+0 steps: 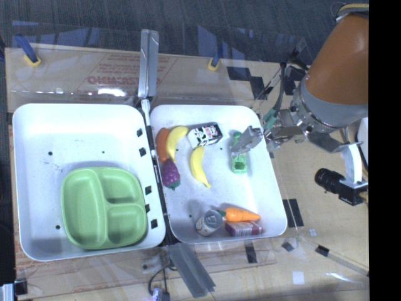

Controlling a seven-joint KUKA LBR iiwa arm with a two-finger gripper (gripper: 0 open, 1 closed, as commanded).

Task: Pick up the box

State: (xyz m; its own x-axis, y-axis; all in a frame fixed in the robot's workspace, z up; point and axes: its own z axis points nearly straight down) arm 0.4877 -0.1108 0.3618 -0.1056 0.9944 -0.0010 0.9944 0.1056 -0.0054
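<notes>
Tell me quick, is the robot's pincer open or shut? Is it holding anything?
Pincer: over the green thing in the right bin; open or shut cannot be told.

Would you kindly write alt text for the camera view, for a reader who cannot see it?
The robot's hand is over a green item in the right bin, which also holds two bananas, a small black-and-white box, a carrot and a can. The left bin holds a green divided plate.
</notes>
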